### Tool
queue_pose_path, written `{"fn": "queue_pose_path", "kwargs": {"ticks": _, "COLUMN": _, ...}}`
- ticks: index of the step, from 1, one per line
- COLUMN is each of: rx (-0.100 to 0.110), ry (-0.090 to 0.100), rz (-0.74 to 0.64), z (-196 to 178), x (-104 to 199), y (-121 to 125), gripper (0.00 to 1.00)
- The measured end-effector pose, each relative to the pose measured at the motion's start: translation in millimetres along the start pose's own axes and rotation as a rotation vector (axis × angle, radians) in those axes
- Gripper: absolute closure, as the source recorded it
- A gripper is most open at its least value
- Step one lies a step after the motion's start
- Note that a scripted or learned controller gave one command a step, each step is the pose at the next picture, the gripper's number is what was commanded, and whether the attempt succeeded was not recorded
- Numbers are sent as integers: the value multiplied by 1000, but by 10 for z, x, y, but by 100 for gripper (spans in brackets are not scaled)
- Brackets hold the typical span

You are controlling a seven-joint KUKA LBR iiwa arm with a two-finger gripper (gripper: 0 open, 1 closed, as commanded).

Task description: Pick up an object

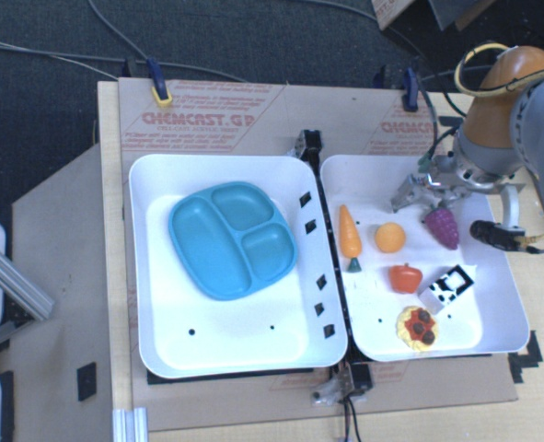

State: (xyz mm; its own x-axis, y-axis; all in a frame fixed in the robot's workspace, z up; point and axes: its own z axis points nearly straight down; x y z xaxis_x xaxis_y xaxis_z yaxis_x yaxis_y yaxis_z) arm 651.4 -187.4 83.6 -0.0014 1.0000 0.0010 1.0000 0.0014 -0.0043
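the approach step is in hand: the gripper [422, 190] hangs low in the right bin [492, 339], its jaws spread wide and holding nothing, just beside the purple grapes [443, 226]. next it must centre over them, descend and close.

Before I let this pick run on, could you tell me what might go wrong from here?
1. The gripper sits right above the purple grapes, near the right bin's back wall; a slanted descent could graze them aside.
2. The orange and carrot lie close by and could get nudged.
3. The grapes' lumpy shape may slip from a two-finger pinch.
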Motion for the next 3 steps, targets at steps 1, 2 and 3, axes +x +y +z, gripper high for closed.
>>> {"fn": "queue_pose_path", "kwargs": {"ticks": 1, "rx": -5, "ry": -1, "rz": 0, "z": -139, "x": -1, "y": 16, "gripper": 100}}
{"fn": "queue_pose_path", "kwargs": {"ticks": 2, "rx": -11, "ry": -3, "rz": 1, "z": -753, "x": -46, "y": 96, "gripper": 100}}
{"fn": "queue_pose_path", "kwargs": {"ticks": 3, "rx": -11, "ry": -2, "rz": 0, "z": -1219, "x": 16, "y": 109, "gripper": 100}}
